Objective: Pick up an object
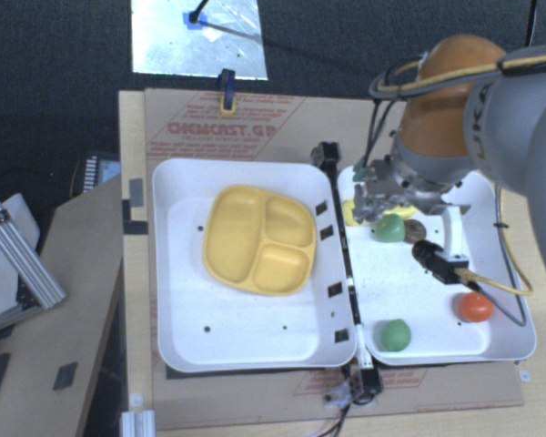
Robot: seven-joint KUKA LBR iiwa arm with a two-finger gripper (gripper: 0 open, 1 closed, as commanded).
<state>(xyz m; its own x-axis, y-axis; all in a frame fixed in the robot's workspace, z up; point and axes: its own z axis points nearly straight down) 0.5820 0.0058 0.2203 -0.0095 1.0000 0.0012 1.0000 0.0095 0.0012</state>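
The gripper [375,203] is low over the back-left corner of the right bin [505,340], but the wrist hides how far it is open, and I cannot tell whether it holds anything. Directly beneath it are 3 small items bunched together: a yellow piece [349,212] against the bin's left wall, a green rounded object [390,229] just beside it, and a brown lump [414,230] touching the green one. The green rounded object looks the nearest target. It seems light, smooth and rigid like toy plastic fruit, so it may roll or squirt out; a grip across its widest part would suit best. A green ball [395,334] and an orange ball [474,307] sit well apart toward the front. The left bin [177,335] holds a yellow divided plate [257,238].
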